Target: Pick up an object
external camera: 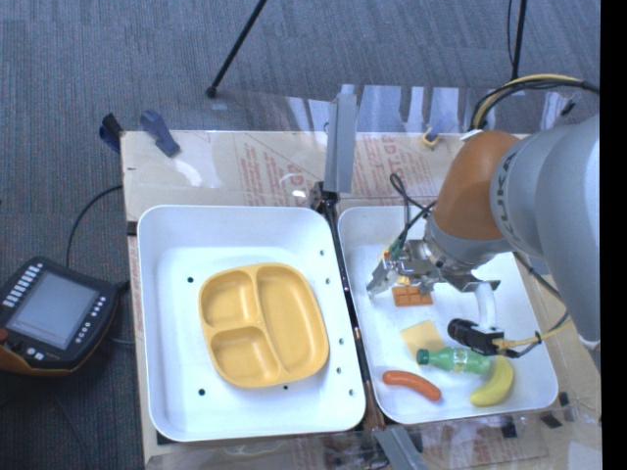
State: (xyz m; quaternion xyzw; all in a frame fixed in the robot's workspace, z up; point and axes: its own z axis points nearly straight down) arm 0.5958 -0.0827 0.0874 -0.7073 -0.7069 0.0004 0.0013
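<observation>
Sausage [411, 385] and banana [495, 384] lie well below the jaws [404, 274]; waffle [412, 296] sits just beneath them; open or closed, cannot tell.

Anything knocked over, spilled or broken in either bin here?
Nothing stands out. The yellow divided plate lies flat in the left bin. The green bottle lies on its side among toy food in the right bin, with no spill showing.
</observation>
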